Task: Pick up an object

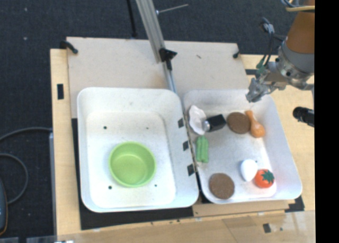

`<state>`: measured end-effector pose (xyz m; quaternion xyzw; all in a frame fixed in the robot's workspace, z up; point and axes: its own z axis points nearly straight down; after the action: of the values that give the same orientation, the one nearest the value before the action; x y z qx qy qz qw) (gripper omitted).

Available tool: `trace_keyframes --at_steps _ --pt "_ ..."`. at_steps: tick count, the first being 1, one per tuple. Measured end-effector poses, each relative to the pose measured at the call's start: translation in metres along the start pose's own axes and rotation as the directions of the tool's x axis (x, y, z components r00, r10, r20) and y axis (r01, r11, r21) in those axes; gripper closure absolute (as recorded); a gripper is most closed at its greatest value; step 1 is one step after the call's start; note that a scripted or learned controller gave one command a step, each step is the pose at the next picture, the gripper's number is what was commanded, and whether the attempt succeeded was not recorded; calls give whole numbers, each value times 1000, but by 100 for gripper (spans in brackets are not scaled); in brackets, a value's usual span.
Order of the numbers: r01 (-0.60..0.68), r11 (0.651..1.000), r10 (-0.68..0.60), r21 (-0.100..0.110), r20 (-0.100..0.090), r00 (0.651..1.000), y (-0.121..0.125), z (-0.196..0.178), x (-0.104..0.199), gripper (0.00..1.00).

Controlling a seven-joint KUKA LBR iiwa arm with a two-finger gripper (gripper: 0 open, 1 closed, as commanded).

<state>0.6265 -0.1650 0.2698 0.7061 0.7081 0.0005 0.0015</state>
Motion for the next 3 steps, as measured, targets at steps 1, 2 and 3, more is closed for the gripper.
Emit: trace_keyframes --at_steps 1,2,3 --pt "-1 1000 1 2 0 1000 -10 5 38 100" --pt "0 1000 0 2 -2 1000 -21 0 90 100" --pt "2 1000 -2 3 -1 1000 -28 14 134 100"
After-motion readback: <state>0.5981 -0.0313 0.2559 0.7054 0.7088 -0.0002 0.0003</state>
